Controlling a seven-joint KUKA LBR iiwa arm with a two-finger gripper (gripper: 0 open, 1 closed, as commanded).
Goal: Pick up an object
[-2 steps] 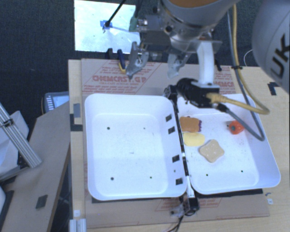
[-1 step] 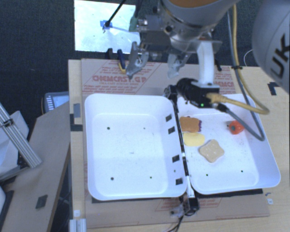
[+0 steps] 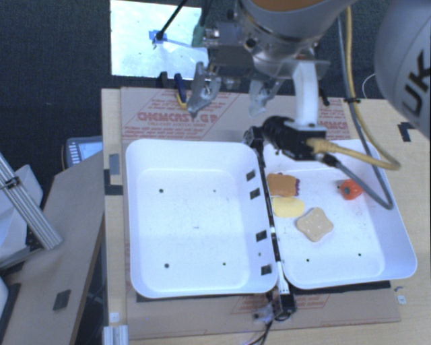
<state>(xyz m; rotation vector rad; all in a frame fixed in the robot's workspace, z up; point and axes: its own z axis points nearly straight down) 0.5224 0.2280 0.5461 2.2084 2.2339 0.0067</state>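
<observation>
Right bin (image 3: 377, 256), toast (image 3: 314, 224) below raised jaws (image 3: 229, 94)

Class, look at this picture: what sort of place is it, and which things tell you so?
Probably a robotics lab: a robot arm hangs over two white bins on a bench, with toy food, such as a toast slice, for grasping trials.

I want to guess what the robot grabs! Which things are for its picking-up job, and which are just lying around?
For the job:
claw, open, up above the bins
orange piece
yellow slice
tan toast piece
small red piece
right bin holding them

Just lying about:
left bin
cardboard sheet
metal rail
</observation>
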